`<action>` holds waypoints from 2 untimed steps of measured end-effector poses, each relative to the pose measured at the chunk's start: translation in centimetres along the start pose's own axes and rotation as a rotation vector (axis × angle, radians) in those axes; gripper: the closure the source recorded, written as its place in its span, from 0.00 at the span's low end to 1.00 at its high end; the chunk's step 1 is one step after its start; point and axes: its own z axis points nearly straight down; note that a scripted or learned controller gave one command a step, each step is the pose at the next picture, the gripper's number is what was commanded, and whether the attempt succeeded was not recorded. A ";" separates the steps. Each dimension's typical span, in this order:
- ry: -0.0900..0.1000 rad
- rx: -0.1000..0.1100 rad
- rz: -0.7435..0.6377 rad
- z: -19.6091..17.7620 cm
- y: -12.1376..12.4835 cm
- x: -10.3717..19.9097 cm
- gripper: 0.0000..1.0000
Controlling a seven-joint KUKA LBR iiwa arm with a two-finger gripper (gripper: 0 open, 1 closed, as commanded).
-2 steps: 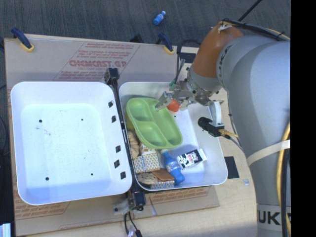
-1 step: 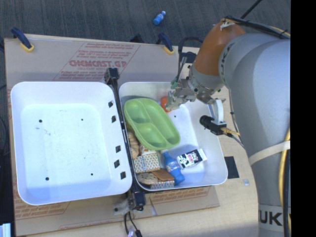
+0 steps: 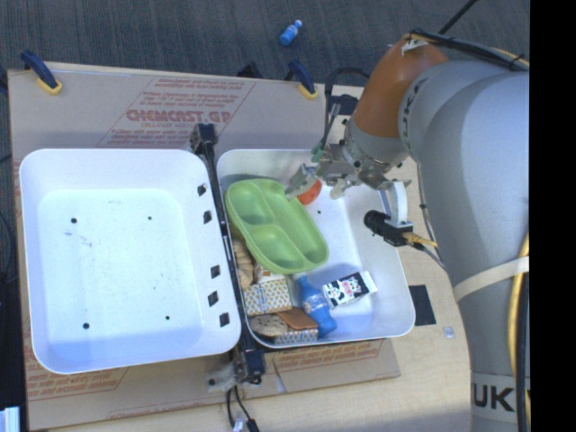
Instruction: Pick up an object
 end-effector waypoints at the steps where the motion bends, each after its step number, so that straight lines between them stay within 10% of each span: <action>1: -0.002 -0.014 0.006 3.3 -0.1 0.4 0.00; 2: -0.001 -0.009 0.003 2.2 -0.1 0.4 1.00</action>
